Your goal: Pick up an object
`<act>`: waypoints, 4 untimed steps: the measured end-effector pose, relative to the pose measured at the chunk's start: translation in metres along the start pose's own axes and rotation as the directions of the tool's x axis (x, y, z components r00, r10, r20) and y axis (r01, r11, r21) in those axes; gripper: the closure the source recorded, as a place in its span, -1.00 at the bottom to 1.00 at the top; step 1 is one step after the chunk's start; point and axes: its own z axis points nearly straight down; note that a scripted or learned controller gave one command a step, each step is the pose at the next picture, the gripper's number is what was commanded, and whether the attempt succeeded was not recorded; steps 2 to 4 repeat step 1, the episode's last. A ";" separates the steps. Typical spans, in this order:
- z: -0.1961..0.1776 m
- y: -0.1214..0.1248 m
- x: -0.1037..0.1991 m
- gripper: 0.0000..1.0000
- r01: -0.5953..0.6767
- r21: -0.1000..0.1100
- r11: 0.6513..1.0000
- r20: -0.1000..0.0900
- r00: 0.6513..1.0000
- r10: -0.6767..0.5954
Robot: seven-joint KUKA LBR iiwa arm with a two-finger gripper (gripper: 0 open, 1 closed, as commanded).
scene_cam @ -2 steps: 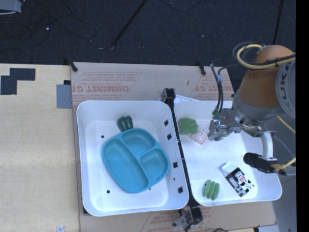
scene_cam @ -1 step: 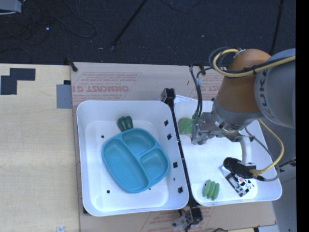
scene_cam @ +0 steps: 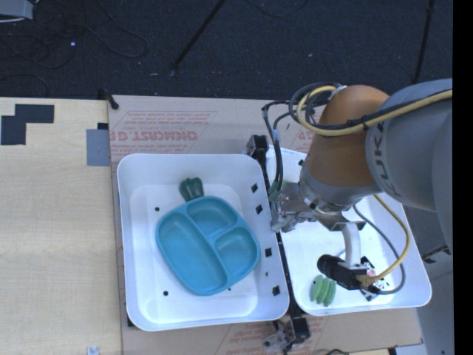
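Observation:
A blue divided plate [scene_cam: 207, 244] lies in the left bin [scene_cam: 140, 302]. A small dark green object [scene_cam: 191, 188] rests just past the plate's far rim. In the right bin [scene_cam: 414, 291] a light green ribbed object [scene_cam: 322, 291] lies near the front edge. My gripper [scene_cam: 284, 214] hangs under the orange wrist band, low over the right bin's left wall, close to the divider between the bins. The light green object is apart from it, nearer the front.
The grey arm [scene_cam: 414, 146] covers much of the right bin's back and right side. Cardboard [scene_cam: 162, 128] lies under the bins, on a wooden bench [scene_cam: 52, 235]. Black clips [scene_cam: 257, 148] sit along the divider.

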 end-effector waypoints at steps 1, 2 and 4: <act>0.008 -0.010 0.050 1.00 0.001 0.000 1.000 0.001 1.000 -0.001; 0.008 -0.010 0.050 1.00 0.001 0.000 1.000 0.001 1.000 -0.001; 0.008 -0.010 0.050 1.00 0.001 0.000 1.000 0.001 1.000 -0.001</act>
